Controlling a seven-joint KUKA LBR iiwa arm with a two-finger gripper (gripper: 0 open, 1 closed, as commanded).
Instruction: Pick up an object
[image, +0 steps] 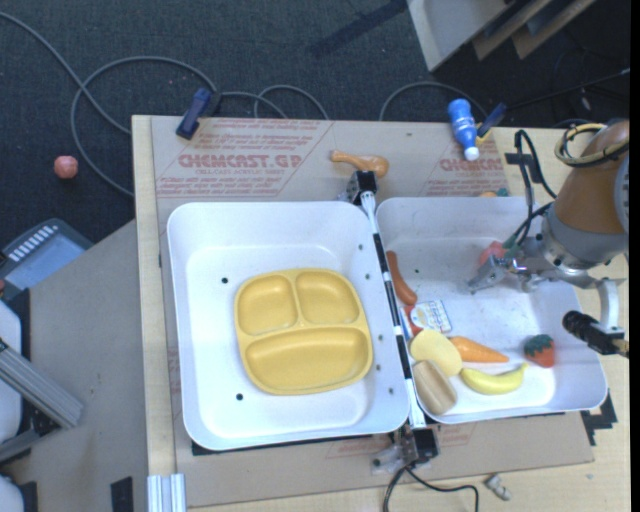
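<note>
The right bin (560, 400) holds several toy foods. An orange-red sausage (402, 283) lies along its left wall, with a small printed card (431, 316) beside it. Nearer the front are a yellow lemon-like piece (436, 349), a carrot (480, 351), a banana (494, 380), a tan bread piece (434, 387) and a red fruit with a green top (541, 349). My gripper (495, 268) is low over the back middle of this bin, above bare floor, a good way behind the carrot. A small reddish bit (493, 252) shows at the gripper; what it is cannot be made out.
The left bin (200, 240) holds a yellow divided plate (300, 330). On the bench behind the bins lie a blue bottle (462, 125), a tan handle-like piece (360, 161) and a blue clamp (194, 112). My arm's black side bracket (592, 332) overhangs the right bin's right edge.
</note>
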